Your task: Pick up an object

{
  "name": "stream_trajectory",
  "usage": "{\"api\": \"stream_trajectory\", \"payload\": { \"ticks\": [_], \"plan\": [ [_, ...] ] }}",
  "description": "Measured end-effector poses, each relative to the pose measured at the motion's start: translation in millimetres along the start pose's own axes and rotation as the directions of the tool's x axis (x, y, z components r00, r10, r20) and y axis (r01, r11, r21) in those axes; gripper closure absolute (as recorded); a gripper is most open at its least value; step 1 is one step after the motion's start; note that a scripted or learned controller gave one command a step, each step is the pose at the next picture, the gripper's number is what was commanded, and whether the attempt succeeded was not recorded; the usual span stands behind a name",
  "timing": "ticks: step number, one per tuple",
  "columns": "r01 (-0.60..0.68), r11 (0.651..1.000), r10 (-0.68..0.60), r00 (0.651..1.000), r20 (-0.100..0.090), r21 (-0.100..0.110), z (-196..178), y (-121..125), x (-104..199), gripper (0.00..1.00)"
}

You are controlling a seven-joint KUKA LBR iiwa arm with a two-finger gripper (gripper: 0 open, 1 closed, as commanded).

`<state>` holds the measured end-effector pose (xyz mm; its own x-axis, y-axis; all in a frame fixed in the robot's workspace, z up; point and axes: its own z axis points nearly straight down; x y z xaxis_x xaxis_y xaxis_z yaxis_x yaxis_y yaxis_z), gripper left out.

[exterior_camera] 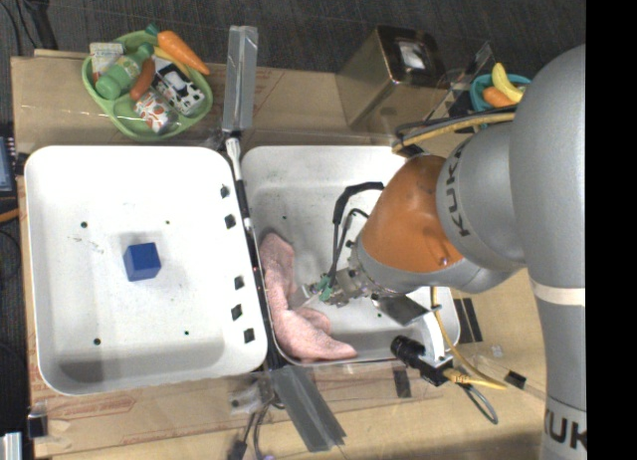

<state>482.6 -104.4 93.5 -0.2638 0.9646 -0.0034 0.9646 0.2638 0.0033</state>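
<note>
- Jaws of the gripper (326, 290) cannot be judged as wide or narrow, since the wrist and its fittings hide most of them; nothing is seen held between them.
- "KU" is read in dark letters on the grey arm (518, 169) beside the orange band (413, 219), and "KU" again on the column at the lower right edge; further letters are cut off.
- Packets in the green bowl (144, 80) carry print, but it is too small to be read.
- The gripper is seen low in the right bin (299, 164), just beside a pink cloth (294, 304); whether it touches the cloth cannot be told.
- The cloth is soft and crumpled, laid along the right bin's left wall and bent toward the near wall.
- A blue cube (142, 260) is seen alone in the left bin (60, 179), well apart from the gripper, with flat faces and sharp edges.
- The bowl, with an orange carrot (181, 49) on its rim, is set beyond the left bin.
- A tan box (388, 75) stands beyond the right bin.
</note>
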Motion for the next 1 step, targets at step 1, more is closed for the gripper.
{"api": "stream_trajectory", "payload": {
  "ticks": [1],
  "plan": [
    [0.006,1.0,-0.006,1.0,-0.002,0.002,-9.0,0.6,0.3,1.0]
  ]
}}
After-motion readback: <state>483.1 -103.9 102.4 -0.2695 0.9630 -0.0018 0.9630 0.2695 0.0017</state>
